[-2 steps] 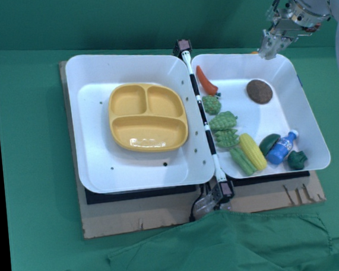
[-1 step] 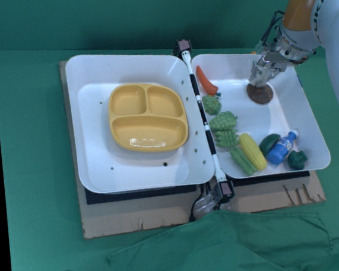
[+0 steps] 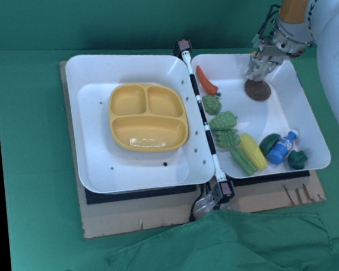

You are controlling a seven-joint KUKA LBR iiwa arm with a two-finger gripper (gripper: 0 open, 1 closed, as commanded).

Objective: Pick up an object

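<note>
Hand (image 3: pixel 257 73) above brown disc (image 3: pixel 257 90), carrot (image 3: pixel 206 80) and greens (image 3: pixel 223 121) nearby.

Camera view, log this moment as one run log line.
gripper over brown disc | right bin | nothing seen held | yellow tray in left bin

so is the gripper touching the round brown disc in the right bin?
Cannot tell. In the camera view the gripper sits at the upper edge of the round brown disc, with no visible gap, but the slanted angle could hide one.
</note>
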